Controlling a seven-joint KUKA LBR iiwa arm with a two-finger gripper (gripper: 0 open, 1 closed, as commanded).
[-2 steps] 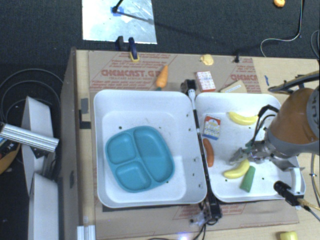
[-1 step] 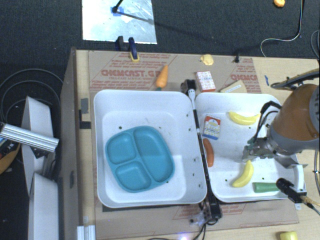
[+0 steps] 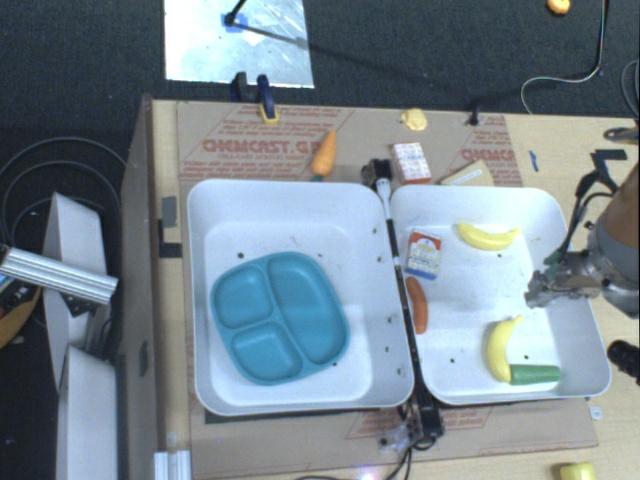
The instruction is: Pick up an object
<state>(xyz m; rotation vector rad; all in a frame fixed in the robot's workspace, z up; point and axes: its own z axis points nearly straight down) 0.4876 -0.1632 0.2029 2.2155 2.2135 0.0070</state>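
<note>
The gripper hangs over the right side of the right bin, low above its white floor; whether its fingers are spread or closed cannot be told from this angle, and nothing shows between them. The grey arm reaches in behind it from the right edge.

Nearest the camera in that bin, a green block lies by the front wall, touching the lower end of a yellow banana that curves up toward the gripper but stays apart from it. Along the divider between the bins lies an orange-red sausage. Farther back sits a small carton with a red and blue label, and beyond it a second banana near the rear wall.

The left bin holds a blue divided plate with three compartments.

Behind the bins, on the brown bench top, lie an orange carrot, a small pink box and a yellow lump. On the dark floor beyond is a shiny sheet.
</note>
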